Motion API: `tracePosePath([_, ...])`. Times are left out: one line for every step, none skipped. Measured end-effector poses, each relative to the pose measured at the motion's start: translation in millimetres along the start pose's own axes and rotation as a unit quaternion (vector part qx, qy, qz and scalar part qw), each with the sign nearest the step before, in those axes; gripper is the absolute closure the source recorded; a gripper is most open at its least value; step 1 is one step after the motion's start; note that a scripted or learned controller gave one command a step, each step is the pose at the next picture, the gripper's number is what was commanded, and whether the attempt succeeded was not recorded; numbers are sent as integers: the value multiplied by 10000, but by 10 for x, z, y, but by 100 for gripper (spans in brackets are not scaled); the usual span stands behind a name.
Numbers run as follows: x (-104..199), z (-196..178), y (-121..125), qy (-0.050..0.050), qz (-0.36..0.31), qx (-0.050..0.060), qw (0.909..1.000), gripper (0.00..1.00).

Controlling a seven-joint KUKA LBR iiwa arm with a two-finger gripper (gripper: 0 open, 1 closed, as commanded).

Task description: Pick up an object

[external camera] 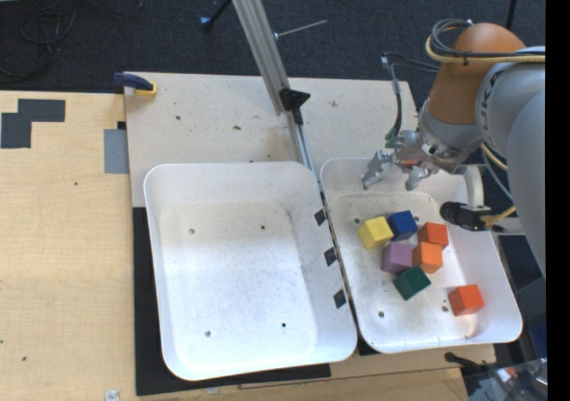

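- Camera view, bench: a pale wooden bench carries two shallow white bins side by side, their inner rims touching along a line of small black clips.
- Left bin: smooth white plastic with rounded corners, its floor speckled with fine dark marks. It holds no blocks.
- Right bin: same make and finish. It holds seven blocks, all cube-shaped, matte and solid-coloured.
- Cluster at the middle of the right bin: yellow cube on the side toward the left bin; blue cube just beside it, toward the far rim; purple cube below the yellow one; green cube nearest the front rim of the cluster. Two orange cubes sit against the blue and purple ones, one behind the other.
- Red-orange cube: apart from the cluster, near the front right corner of the right bin.
- Arm: grey casing with a glossy orange band, entering from the right over the far right part of the right bin.
- Gripper: metallic, above the far rim area of the right bin, fingers spread apart with nothing between them. It stands clear of the cluster.
- Aluminium rail: ribbed profile, slanting from the far side down to the junction of the bins.
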State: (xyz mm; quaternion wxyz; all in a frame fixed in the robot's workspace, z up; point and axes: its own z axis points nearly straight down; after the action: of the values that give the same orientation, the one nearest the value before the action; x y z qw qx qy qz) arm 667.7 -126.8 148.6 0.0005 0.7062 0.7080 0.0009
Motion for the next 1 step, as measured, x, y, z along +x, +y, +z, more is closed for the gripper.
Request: tracePosePath([327, -444, -592, 7, 10, 30, 10000, 0])
